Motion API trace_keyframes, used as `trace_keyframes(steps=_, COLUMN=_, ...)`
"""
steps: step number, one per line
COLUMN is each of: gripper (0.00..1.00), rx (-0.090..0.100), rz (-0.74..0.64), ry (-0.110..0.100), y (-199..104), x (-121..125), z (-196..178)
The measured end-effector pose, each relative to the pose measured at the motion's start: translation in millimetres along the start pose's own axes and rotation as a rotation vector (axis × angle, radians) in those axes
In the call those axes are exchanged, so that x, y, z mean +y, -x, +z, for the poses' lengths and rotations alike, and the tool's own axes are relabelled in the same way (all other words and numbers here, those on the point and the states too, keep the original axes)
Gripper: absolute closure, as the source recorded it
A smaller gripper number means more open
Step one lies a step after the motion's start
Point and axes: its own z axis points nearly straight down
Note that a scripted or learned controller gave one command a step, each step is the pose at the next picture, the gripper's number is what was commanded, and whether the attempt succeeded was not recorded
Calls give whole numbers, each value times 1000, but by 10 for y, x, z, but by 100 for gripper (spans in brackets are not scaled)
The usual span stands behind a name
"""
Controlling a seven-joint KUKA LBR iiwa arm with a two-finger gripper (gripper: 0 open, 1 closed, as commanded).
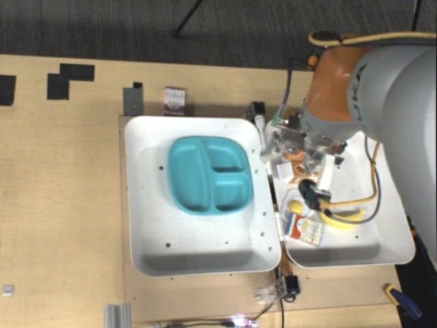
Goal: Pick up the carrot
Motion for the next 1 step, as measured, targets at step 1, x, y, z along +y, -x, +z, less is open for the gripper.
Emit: trace_keyframes(steps=1, gripper=0, rx=0, rz=483, ry=-4, y=437, x=-176, z=0)
